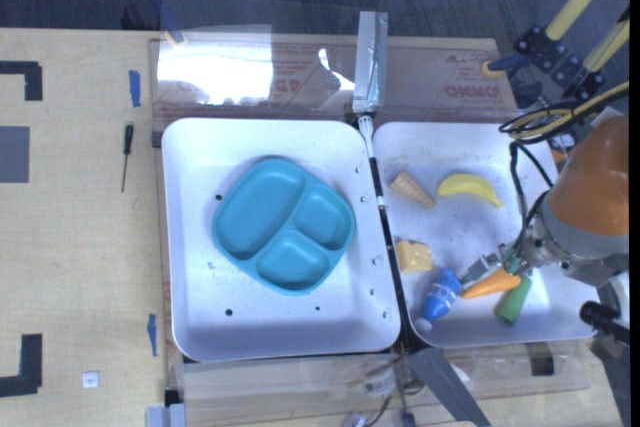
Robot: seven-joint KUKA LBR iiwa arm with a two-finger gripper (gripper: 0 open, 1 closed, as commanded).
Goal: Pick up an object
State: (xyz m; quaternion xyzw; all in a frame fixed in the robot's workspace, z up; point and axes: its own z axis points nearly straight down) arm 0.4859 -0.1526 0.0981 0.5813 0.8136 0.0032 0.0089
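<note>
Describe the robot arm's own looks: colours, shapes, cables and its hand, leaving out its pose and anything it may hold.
The arm enters at the right as a rounded grey body with a broad, glossy orange band above the wrist. Black cables loop beside and over it. Its hand is a small grey metal piece at the tip, with green and dark bits, too small to make out in detail.

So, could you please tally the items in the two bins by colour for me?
Blue: 2 (divided plate, bottle)
Yellow: 1 (banana)
Tan: 2 (wedge, block)
Orange: 1 (carrot)
Green: 1 (piece)
Total: 7
</note>
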